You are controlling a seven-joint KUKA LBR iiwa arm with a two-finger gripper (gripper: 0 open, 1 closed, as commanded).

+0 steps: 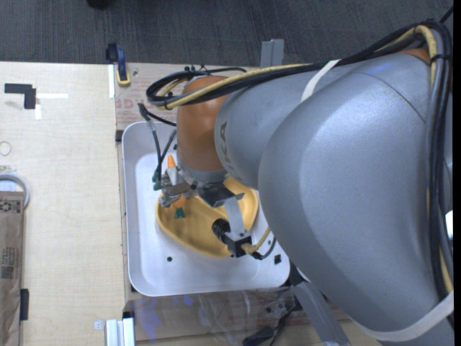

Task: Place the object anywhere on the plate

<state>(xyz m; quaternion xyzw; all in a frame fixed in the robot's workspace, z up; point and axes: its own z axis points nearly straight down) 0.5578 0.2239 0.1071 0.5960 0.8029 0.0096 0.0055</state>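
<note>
The grey arm (338, 179) is covering most of the white bin (140, 251) and much of the yellow plate (191, 236). The end effector (176, 193) is hovering over the plate's left part; whether it is clenched or released is impossible to tell. A small green-and-orange object (178, 210) is lying on the plate just beneath it. The wooden desk (65, 193) is stretching away to the left.

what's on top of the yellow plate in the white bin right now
The gripper hangs low over the yellow plate, which lies in the white bin. A small green and orange piece shows just below it. The arm covers the plate's right part, so anything there is hidden.
</note>
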